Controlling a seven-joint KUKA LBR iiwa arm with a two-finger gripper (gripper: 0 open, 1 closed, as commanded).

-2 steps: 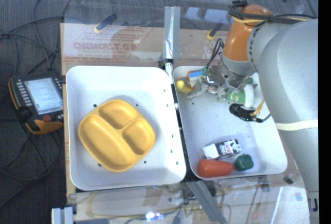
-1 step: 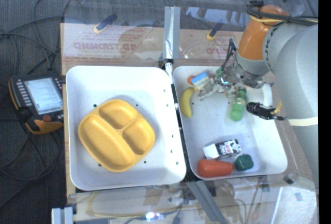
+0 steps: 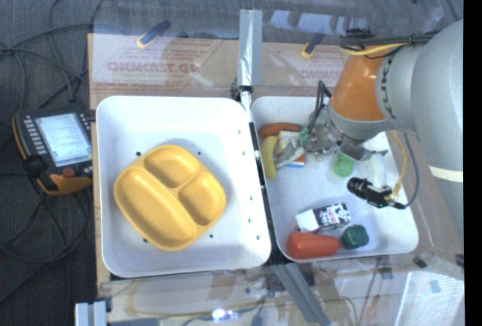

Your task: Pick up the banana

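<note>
The banana [image 3: 269,167] lies against the left wall of the right bin [image 3: 399,242], a short yellow piece partly hidden under the gripper. The gripper [image 3: 288,156] reaches down and to the left from the orange wrist band [image 3: 360,91] and sits right over the banana's upper end, among the items there. I cannot see whether it touches the banana.
An orange-red piece [image 3: 279,128] and a white packet [image 3: 291,142] crowd the gripper. Further right is a small green object [image 3: 344,165]. A white-and-black box [image 3: 324,217], a red fruit [image 3: 311,245] and a dark green item [image 3: 354,236] lie at the front. The left bin [image 3: 113,114] holds a yellow divided plate [image 3: 170,195].
</note>
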